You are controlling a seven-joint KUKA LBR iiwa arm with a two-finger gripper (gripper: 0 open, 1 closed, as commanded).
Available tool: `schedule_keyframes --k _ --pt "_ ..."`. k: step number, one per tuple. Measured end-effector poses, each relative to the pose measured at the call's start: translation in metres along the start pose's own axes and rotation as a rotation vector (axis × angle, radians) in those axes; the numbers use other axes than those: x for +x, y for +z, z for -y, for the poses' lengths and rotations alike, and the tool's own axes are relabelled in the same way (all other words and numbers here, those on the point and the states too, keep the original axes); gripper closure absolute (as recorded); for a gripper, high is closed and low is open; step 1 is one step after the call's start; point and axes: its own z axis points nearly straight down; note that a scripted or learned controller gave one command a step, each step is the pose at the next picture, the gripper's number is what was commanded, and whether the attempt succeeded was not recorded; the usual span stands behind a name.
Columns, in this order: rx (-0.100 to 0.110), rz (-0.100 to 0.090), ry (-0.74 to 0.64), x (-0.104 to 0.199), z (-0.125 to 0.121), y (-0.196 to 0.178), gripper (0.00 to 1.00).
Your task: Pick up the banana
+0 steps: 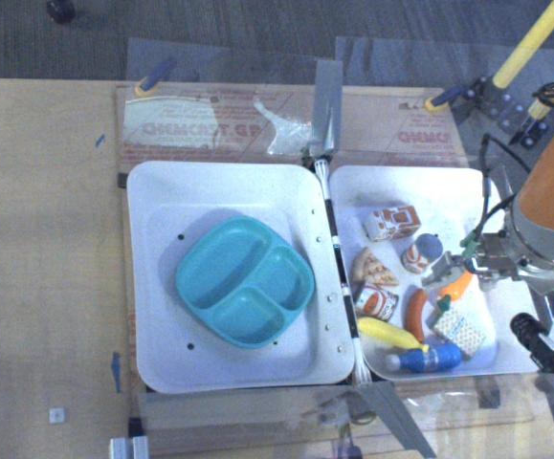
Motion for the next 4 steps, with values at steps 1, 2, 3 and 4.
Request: schedule_keyframes --k 1,2,3,4 --pt "-0.013 0.003 -0.204 0.029 0.0013 0.1191 0.0" --pt "-0.013 0.0 -0.032 0.0244 0.0016 0.1192 0.0" --pt "-0.015 0.005 -0.21 0.026 0.0004 0.119 0.0" --pt "-0.016 0.004 -0.286 0.0238 0.0 0.119 0.0"
